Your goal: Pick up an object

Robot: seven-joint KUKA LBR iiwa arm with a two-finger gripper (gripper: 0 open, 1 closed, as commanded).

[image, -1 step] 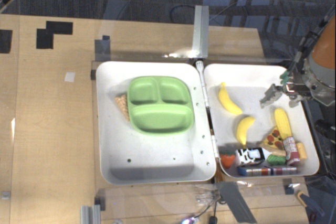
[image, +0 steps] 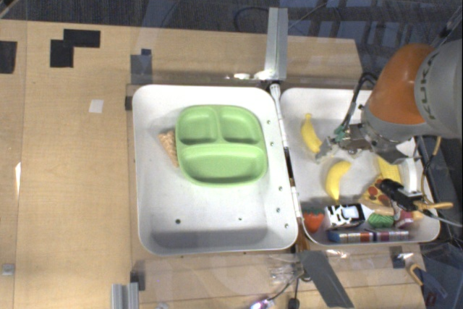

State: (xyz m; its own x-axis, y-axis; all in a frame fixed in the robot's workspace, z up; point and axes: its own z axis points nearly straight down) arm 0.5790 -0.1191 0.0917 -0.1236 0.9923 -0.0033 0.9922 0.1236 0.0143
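Hovering low over the right bin, the gripper hangs between two bananas, and that is the relation everything turns on. The upper banana lies just to the view's left of the jaws, its long axis running roughly up and down the view with a slight curve. The lower banana sits just below the jaws, toward the near edge, tilted a little off upright. Whether the jaws are parted or closed I cannot tell; the grey wrist and orange band hide too much, and nothing is visibly caught between them.

My read: the lower banana looks like the closer candidate, needing a short shift toward the near rim and a grip across its narrow width.

Now the containers. The right bin is crowded along its near wall: a black-and-white patterned item, a red piece in the corner, marker-like sticks, plus a yellow object partly under the arm. The left bin carries a green divided tray with a tan, grainy item tucked at its left edge. Both bins sit side by side on the wooden tabletop.
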